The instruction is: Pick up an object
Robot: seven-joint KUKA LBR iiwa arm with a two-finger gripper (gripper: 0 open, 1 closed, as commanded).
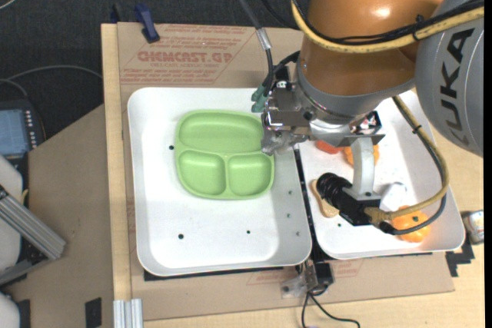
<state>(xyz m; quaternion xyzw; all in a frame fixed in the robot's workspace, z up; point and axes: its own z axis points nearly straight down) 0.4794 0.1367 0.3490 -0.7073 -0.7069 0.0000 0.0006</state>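
A pale green divided plate (223,154) with three compartments lies in the left bin (207,242). My gripper (274,136) hangs under the big orange-banded wrist, right at the plate's right rim, near the wall between the two bins. The wrist hides most of it. In the right bin (430,165) a small orange-red piece (327,147) lies just under the wrist. A white object (394,194) and an orange object (413,228) lie toward the front right corner.
A tan piece (327,205) rests against the right bin's left wall. The arm covers the back half of the right bin. A brown board (184,54) with a blue clip (146,21) lies behind the bins.
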